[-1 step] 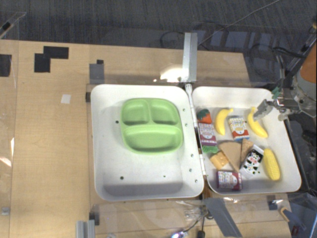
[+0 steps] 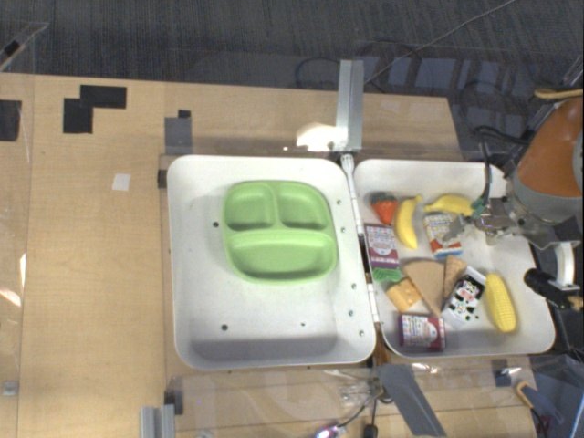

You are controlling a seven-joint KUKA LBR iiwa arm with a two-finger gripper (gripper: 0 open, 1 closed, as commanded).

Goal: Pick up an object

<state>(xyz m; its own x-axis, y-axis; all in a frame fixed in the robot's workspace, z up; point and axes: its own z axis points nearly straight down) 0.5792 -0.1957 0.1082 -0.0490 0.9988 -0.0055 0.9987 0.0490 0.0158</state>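
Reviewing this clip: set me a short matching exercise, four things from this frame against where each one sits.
Things:
1. green plate
2. corn cob
3. carrot
4. maroon packet

Places:
A. right bin, near edge
B. left bin, middle
C. right bin, far left corner
D. right bin, near right corner

Pairs: 1-B, 2-D, 3-C, 4-A

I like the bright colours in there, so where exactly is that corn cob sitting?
The corn cob lies in the right bin, near its front right corner, just right of the black-and-white carton.
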